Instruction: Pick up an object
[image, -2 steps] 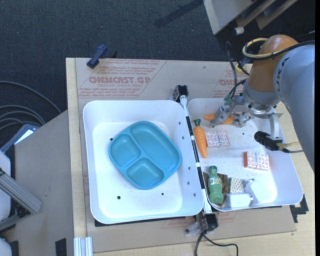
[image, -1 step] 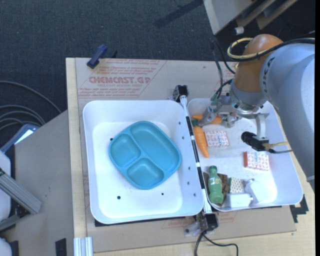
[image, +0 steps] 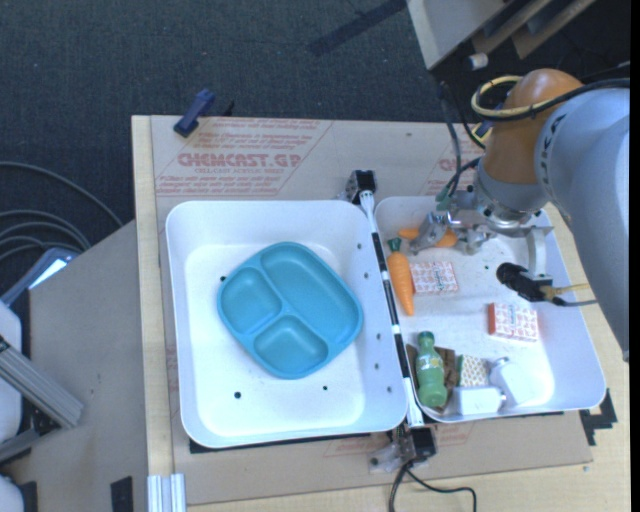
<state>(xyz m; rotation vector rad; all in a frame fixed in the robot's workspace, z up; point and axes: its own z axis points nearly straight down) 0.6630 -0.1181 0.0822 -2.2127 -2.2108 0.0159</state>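
Poised with the gripper (image: 446, 232) low in the far left corner of the right bin (image: 468, 325). Cannot tell whether released or clenched: too small and cluttered there to judge. Shows nothing clearly lifted or clamped, so best judged as early in the task, with the grasp and the lift both left to do. Sits just beside a small orange piece (image: 399, 241), too blurred to name. Nearest clear candidates: a carrot (image: 401, 284) lying along the bin's left wall, and a patterned packet (image: 433, 278) just beside it. Further toward the near end: a second patterned packet (image: 513, 321), a green bottle (image: 430, 372), a brown wrapper (image: 458, 368) and a white item (image: 482, 400). Reaches in from the right with the grey arm bent over the bin's far edge, orange band (image: 520, 125) above the wrist, wrist aimed roughly downward. In the left bin (image: 200, 250), a blue divided tray (image: 290, 310), well apart from the tool.
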